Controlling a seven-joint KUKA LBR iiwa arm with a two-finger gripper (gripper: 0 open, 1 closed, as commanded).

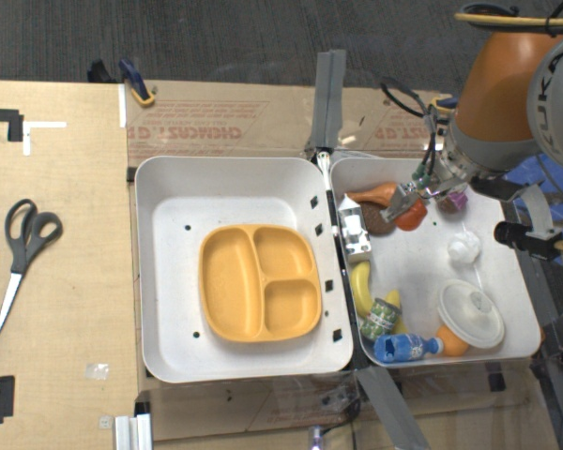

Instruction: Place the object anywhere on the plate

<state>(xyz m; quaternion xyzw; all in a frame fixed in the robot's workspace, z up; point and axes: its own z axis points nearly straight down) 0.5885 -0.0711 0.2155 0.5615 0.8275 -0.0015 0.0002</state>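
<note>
An orange plate [260, 281] with three compartments lies in the middle of the left bin [159, 251]. My gripper [418, 193] hangs low over the back of the right bin [521, 336], reaching in from the right. Directly under its tip sits a red round object [412, 216], with a brown lump [376, 221] and an orange carrot-like piece [372, 195] beside it to the left. The tip looks to be touching or just above the red object; I cannot tell which.
The right bin also holds a purple piece [452, 202], a small white ball [464, 247], a white lid [470, 314], a banana [359, 284], a green can [383, 314], a blue bottle [403, 347] and a silver clip [353, 230]. Scissors [21, 251] lie on the bench at left.
</note>
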